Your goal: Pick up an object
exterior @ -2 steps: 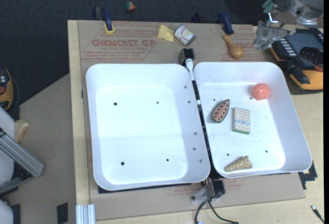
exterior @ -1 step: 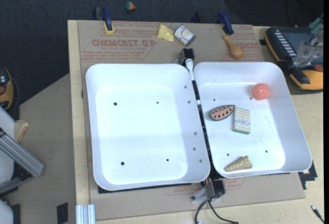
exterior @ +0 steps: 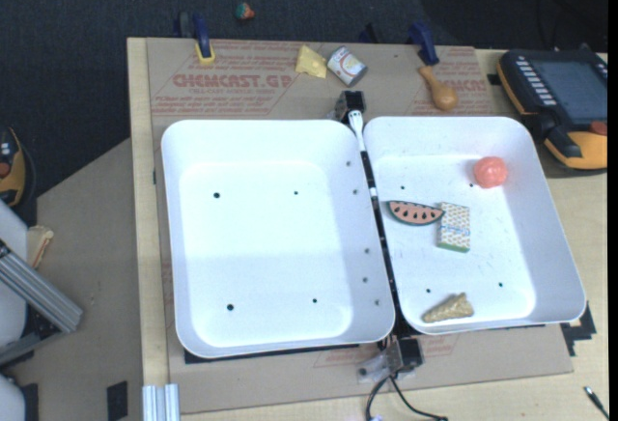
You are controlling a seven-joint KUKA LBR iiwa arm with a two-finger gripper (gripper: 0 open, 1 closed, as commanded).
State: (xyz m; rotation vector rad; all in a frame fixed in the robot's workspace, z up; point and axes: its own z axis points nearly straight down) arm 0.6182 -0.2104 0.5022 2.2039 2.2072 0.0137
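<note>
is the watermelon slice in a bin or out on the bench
In a bin: the watermelon slice lies flat on the floor of the right bin, beside the speckled block.

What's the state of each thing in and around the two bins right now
Ball: resting in right bin.
Watermelon slice: lying flat, beside box.
Box: lying flat.
Wedge: lying near front wall.
Left bin: level, beside right bin.
Cheese: on bench behind bins.

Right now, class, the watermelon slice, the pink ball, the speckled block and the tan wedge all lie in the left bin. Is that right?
Not quite. The camera view shows the watermelon slice, pink ball, speckled block and tan wedge all in the right bin, not the left.
</note>
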